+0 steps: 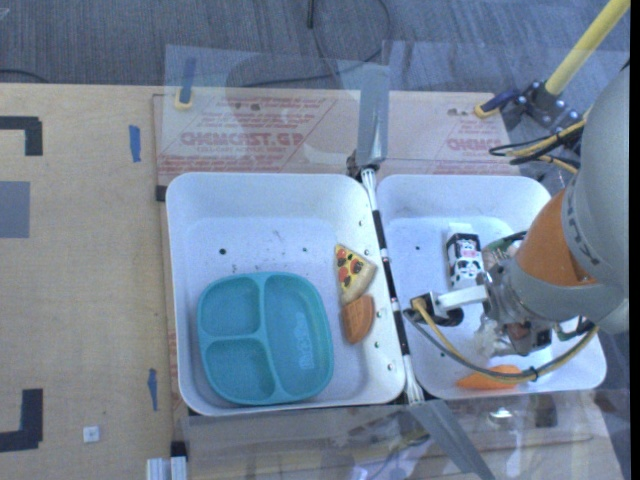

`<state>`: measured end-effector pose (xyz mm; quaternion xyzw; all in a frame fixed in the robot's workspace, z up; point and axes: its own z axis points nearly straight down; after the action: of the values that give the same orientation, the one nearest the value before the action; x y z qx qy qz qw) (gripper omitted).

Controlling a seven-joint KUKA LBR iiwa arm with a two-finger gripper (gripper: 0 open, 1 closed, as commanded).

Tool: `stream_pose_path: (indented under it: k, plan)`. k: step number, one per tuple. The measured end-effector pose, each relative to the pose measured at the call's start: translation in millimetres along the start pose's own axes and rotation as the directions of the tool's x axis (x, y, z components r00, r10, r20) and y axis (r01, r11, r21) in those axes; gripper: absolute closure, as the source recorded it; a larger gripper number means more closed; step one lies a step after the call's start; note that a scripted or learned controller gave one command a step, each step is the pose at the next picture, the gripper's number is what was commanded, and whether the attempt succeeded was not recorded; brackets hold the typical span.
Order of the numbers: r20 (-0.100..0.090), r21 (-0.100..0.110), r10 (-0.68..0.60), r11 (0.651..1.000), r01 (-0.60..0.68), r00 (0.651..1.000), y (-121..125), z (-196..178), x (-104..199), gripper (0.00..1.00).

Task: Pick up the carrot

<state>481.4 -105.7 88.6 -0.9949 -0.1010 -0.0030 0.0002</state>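
While I am hanging over the right-hand shallow white plastic bin, the slim orange toy carrot is lying flat on its floor near the rim at six o'clock, long axis running from nine to three o'clock. My pincer is sitting just above it, towards twelve o'clock; my own wrist is covering it, so I cannot tell its state, and nothing is showing as gripped.

I am judging the carrot to be a light, stiff plastic piece with a smooth, probably slippery skin and a rounded section, not fragile. It is tapering, so I am expecting it to squirt out if pinched near either tip. I am favouring a grip across its thick middle, closing along the twelve-to-six line. The bin wall just beside it is leaving little room on the six o'clock side.

Counting: I am seeing one carrot, two white bins, one small white-and-black carton-like object standing at twelve o'clock from the carrot, one teal divided plastic tray, one toy pizza slice, and one brown bread-like toy in the left-hand white bin on the pale wooden worktop.
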Motion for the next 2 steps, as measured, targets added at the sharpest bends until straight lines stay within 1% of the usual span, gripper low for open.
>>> stream_pose_path:
  k: [1, 2]
  plan:
    - [0.000, 0.000, -0.001, 1.000, 0.001, 1.000, 0.1, 0.0, 0.0, 1.00]
    - [0.007, 0.004, -0.332, 0.943, 0.332, 0.943, -3.7, -62.6, -1.8, 1.00]
